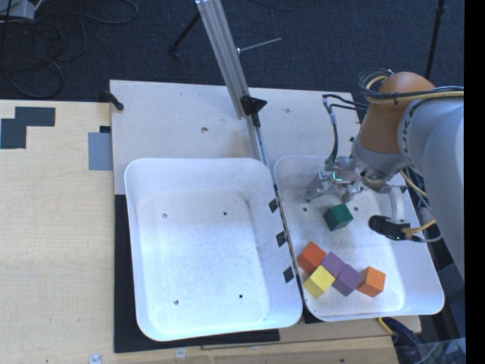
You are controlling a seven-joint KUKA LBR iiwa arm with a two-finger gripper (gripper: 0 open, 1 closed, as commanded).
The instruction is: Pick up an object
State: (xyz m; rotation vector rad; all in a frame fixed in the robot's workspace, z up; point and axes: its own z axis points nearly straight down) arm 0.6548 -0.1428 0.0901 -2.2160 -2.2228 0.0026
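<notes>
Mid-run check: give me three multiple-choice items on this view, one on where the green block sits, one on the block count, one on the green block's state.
1. The green block lies in:
A. the left bin
B. the right bin
C. the bench outside the bins

2. Blocks in view:
A. three
B. seven
C. five

3. The green block is:
A. resting apart from the other blocks
B. stacked on the purple block
C. lifted above the bin

Answers: 1 B, it lies inside the right bin's rim. 2 C, one green, two orange, one yellow, one purple. 3 A, bare bin floor separates it from the cluster, just below the gripper.
</notes>
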